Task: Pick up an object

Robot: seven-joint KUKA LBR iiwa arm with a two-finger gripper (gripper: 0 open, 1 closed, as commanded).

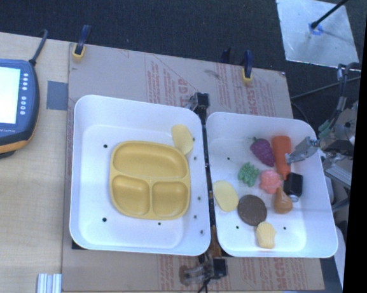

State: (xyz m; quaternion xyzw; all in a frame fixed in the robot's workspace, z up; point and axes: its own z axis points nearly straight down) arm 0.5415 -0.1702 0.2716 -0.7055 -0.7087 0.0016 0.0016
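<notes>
The right bin (316,240) holds several toy foods: purple grapes (263,151), an orange carrot (280,150), a green piece (249,174), a pink piece (270,181), a black block (293,185), a brown-orange piece (282,202), a round brown cookie (252,210) and two pale yellow pieces (226,195) (265,235). My gripper (302,150) reaches in over the bin's upper right rim, its grey tip right beside the carrot and above the black block. Nothing shows as held in it.
The left bin (87,223) holds a yellow divided tray (150,179) and a pale yellow piece (181,138) at its upper right. A tablet-like pendant (5,105) lies on the bench at far left. Clamps (247,64) hold the cardboard at the back.
</notes>
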